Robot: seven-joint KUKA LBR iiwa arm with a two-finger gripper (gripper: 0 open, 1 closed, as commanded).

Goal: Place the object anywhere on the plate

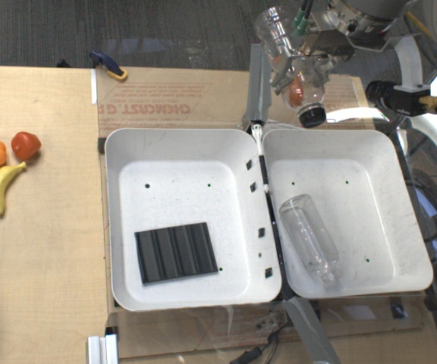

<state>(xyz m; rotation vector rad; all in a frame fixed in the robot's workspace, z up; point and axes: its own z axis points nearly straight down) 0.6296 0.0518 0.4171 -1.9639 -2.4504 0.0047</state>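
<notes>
The gripper (303,82) is seen raised over the far rim of the right bin (400,203). Whether it is released or clenched cannot be told, as its tip is blurred against glare. The clear bottle (309,237), taken to be the object, lies on its side well below the gripper, toward the near side of the view, apart from it. The dark ribbed plate (177,252) sits further off to its lower left. The pick-up step is judged not yet done; a descent onto the bottle is called for next.
</notes>
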